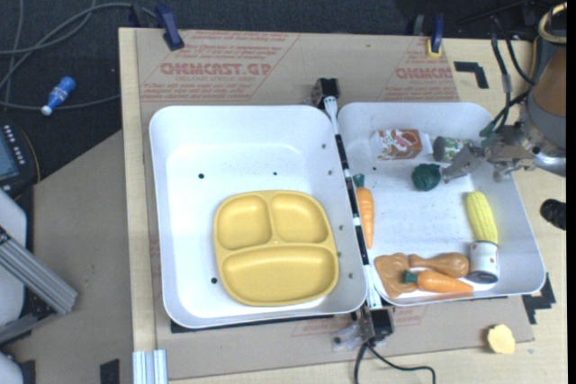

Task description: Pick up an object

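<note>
Reaching in from the right, my claw (468, 159) hovers just right of the green piece (427, 177) in the right bin (531, 261), though I cannot tell its opening.

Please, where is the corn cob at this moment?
The corn cob lies in the right bin, near its right wall, pointing roughly up and down the camera view. A small metal can sits just below it.
</note>
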Controlling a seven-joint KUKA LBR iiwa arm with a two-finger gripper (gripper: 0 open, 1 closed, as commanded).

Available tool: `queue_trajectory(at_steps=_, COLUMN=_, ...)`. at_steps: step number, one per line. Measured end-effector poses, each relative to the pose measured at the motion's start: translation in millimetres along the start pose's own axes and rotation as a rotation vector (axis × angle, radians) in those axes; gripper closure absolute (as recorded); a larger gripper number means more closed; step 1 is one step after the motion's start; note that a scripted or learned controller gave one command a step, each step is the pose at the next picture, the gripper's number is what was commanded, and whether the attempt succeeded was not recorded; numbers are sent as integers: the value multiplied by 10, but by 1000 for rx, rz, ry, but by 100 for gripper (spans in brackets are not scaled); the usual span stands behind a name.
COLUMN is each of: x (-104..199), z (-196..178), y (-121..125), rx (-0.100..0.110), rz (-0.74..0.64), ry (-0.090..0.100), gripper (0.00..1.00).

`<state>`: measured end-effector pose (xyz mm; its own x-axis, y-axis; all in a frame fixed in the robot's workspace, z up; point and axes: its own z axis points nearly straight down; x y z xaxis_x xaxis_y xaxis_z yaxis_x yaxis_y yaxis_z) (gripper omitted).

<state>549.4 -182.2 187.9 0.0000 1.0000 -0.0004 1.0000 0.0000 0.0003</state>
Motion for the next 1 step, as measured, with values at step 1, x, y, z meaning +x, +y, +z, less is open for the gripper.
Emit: queue_trajectory(at_steps=1, x=415, z=934, y=675, rx=-2, rz=-7, ry=1, gripper=0)
